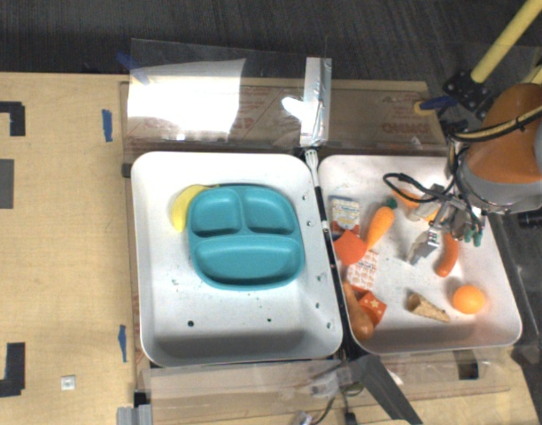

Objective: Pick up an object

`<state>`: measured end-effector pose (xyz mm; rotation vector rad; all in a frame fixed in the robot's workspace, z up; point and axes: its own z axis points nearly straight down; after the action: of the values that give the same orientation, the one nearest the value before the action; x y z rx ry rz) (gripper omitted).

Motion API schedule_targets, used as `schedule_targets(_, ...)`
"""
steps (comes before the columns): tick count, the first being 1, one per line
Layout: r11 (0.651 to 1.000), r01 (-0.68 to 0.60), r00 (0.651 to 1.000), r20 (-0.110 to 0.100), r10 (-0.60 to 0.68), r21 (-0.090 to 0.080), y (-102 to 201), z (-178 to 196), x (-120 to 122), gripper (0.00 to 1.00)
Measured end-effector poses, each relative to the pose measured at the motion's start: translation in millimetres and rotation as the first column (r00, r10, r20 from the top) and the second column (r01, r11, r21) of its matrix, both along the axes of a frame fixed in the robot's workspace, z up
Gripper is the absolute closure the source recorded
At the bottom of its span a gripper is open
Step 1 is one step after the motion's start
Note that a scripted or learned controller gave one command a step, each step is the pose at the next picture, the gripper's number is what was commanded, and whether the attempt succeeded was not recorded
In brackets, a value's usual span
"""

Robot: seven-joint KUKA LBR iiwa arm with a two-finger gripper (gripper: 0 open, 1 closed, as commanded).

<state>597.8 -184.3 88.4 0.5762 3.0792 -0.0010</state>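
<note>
Two bins side by side on bench. Left bin (165, 326): divided tray (244, 235) near centre, round item (181, 206) tucked under its left edge. Right bin (501, 326): carrot (378, 224) left of centre, packets (360, 273) along left wall, ball (468, 299) front right, wedge (427, 306) just left of ball. Gripper (428, 244) over right bin's middle, arm behind right.

left bin (156, 308): teal tray (244, 235) | right bin (497, 326): end effector (428, 242) low, beside carrot (377, 224), orange ball (468, 299)
</note>
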Motion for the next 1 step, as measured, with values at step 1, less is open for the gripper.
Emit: schedule_targets(1, 0.996, 0.087, 0.996, 0.000, -0.087, 0.001, -15.4, -0.1, -39.8, 0.00)
